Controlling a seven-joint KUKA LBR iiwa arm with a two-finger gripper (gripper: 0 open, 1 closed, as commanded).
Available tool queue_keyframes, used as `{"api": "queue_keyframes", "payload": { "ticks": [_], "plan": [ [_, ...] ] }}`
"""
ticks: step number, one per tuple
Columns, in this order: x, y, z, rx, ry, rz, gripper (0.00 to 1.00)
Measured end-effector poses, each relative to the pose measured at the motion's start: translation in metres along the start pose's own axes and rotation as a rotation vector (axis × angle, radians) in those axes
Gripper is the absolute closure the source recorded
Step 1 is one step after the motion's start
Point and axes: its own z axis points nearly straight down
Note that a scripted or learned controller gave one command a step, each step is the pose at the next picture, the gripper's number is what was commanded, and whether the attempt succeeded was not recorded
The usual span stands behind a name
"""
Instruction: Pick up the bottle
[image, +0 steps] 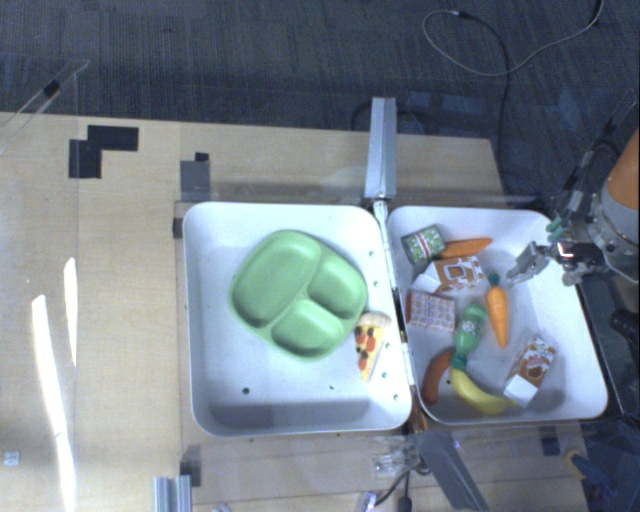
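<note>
The small green plastic bottle (470, 330) lies untouched in the right bin. The gripper (535, 258) hovers far-right, maybe spread; it must reach down.

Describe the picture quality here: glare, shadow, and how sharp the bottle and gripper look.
Camera view: white glare streaks lie on the clear sheet at left; a soft shadow pools along the left bin near its front wall; the green bottle in the right bin is soft, its label unreadable; the gripper at the right edge is blurred.
</note>
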Motion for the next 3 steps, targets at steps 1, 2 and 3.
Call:
{"api": "queue_keyframes", "payload": {
  "ticks": [1,2,3],
  "plan": [
    [0.033,-0.049,0.134,0.002,0.001,-0.040,0.00],
    [0.067,-0.056,0.151,-0.010,-0.002,-0.019,0.00],
    [0.069,-0.053,0.139,-0.018,0.000,-0.021,1.00]
  ]
}}
